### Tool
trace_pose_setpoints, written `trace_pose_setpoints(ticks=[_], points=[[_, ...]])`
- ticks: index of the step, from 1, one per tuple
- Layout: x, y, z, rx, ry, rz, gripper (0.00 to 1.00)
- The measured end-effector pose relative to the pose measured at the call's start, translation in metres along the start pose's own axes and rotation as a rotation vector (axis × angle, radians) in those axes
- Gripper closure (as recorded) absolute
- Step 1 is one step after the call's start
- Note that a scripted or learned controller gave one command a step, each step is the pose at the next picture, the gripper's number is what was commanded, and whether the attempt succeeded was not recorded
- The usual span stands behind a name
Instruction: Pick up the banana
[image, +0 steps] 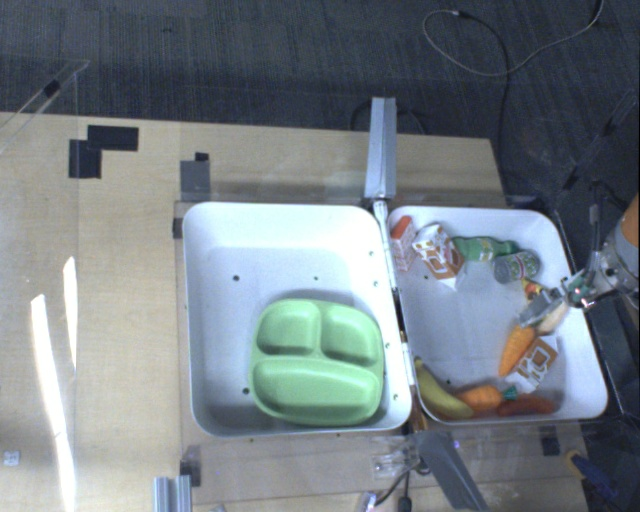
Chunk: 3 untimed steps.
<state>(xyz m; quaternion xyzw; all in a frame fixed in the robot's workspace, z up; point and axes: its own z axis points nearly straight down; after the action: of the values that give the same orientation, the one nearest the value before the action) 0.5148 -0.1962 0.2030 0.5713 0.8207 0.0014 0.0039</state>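
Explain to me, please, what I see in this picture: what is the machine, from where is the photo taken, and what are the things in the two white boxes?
One camera, fixed above a wooden bench, looks down at a slant. On the bench stand two shallow white plastic bins side by side. The left bin holds a light green plastic tray with three compartments. The right bin holds toy food and small packages: a curved yellow banana lies in its lower left corner, beside a small orange fruit and a red piece. An orange carrot lies above them, and a green bottle lies near the top.

The machine is a robot arm, reaching in from the right. Its gripper hangs over the right bin's right side, near the carrot and apart from the banana, which it should pick up.
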Motion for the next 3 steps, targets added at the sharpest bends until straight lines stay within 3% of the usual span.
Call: trace_pose_setpoints(ticks=[1,2,3], points=[[0.019,0.061,0.06,0.002,0.003,0.005,0.0],[-0.002,-0.018,-0.007,0.0,0.0,-0.24,0.0],[0.0,-0.025,0.072,0.002,0.002,-0.231,0.0]])
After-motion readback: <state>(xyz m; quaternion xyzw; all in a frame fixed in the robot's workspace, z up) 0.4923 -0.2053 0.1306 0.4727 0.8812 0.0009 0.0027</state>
